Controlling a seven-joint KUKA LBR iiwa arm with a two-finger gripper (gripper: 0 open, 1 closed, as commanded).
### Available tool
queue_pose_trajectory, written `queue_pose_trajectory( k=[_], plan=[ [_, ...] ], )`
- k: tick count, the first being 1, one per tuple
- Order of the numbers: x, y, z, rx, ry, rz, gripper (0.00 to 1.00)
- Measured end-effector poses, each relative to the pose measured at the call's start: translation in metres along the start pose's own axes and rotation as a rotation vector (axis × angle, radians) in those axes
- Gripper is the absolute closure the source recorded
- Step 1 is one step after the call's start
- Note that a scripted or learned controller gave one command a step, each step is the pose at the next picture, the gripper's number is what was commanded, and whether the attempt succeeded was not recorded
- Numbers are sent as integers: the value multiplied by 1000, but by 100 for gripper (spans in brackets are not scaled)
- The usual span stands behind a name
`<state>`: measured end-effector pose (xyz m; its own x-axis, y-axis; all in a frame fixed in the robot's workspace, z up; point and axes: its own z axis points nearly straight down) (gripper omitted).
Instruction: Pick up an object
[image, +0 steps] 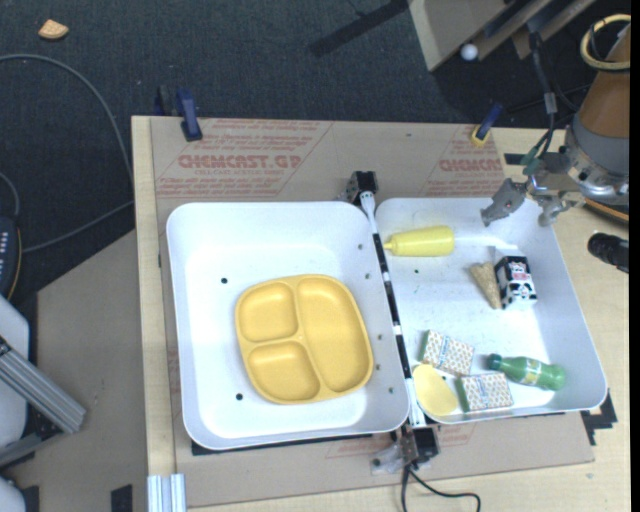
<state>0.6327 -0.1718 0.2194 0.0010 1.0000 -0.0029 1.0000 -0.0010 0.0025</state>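
The right bin (570, 300) holds a yellow squeeze bottle (420, 241) lying near its far edge. A tan wedge (487, 283) sits beside a small black-and-white carton (516, 280) in the middle. A green bottle (528, 371), two patterned packets (448, 352) (487, 392) and a yellow disc (433, 392) lie near the front. My gripper (525, 208) hangs over the bin's far right corner, above and behind the carton. It is open, its fingers (497, 209) spread with nothing between them.
The left bin (200, 260) holds a yellow divided plate (303, 337). Blue clamps (187, 114) (486, 124) grip the board's far edge. A black clip (363, 184) sits where the bins meet at the back.
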Motion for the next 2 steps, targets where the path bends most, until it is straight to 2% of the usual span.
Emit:
queue_pose_trajectory(
  k=[1, 2],
  plan=[
    [-23, -19, 113, -16, -5, -4, 0],
    [-23, -23, 121, -32, -15, -3, 0]
  ],
)
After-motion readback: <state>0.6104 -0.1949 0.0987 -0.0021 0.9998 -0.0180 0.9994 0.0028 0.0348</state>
